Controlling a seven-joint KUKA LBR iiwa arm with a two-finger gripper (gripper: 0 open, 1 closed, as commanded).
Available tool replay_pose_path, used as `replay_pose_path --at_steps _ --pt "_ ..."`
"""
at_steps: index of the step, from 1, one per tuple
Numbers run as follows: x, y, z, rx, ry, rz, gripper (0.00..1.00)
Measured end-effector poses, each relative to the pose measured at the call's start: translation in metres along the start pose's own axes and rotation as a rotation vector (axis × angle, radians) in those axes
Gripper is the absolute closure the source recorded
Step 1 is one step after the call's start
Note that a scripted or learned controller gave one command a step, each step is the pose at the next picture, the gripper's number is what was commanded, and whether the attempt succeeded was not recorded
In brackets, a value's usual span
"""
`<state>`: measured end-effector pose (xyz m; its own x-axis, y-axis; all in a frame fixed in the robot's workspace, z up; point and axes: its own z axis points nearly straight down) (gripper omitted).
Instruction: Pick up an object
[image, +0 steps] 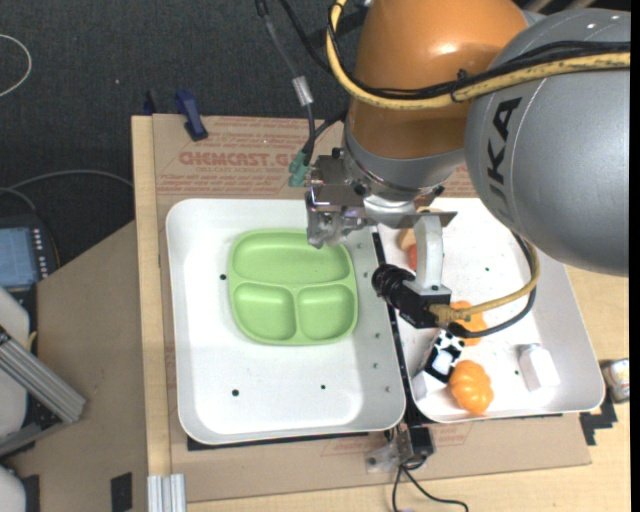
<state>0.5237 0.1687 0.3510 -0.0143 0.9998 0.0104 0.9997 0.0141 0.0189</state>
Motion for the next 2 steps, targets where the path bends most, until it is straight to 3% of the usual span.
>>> replay_pose_path --at_steps 1,2 --pt "-0.102 -0.049 0.044 0.026 -0.013 0.026 1.0" --pt "-0.025 -0.044 -0.02 0.011 -0.006 0.005 1.0"
